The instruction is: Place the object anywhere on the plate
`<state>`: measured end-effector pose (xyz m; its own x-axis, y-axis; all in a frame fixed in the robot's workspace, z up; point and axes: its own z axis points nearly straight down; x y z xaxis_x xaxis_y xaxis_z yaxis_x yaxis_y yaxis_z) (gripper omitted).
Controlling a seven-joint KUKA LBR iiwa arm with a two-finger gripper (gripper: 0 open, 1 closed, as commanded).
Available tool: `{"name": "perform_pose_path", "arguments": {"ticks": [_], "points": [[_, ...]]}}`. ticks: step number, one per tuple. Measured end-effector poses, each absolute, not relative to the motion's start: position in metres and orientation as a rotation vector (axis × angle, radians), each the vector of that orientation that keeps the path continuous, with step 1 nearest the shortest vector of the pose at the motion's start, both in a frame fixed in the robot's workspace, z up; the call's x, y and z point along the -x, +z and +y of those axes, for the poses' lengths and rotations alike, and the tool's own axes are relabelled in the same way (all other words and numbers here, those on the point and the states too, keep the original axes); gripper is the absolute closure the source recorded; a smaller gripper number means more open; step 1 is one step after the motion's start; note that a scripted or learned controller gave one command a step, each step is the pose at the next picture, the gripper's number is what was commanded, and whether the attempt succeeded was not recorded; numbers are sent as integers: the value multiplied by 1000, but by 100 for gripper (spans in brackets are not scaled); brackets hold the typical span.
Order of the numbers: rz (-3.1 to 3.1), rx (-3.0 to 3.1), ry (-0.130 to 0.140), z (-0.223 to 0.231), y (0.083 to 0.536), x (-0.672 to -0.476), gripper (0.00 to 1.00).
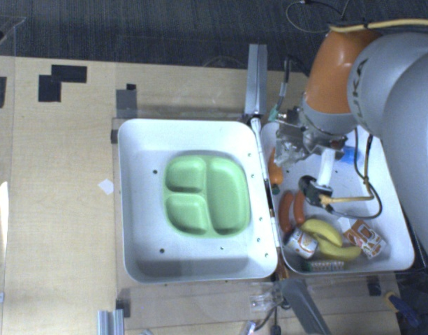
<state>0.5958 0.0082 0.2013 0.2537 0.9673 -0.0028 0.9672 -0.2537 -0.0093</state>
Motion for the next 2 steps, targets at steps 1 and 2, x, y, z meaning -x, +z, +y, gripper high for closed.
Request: {"name": "perform_pose_path", "arguments": {"ticks": [1, 2], "points": [[-2131, 2304, 5, -48, 181, -506, 100], [-2482, 1926, 1, -31, 227, -488, 100]]}}
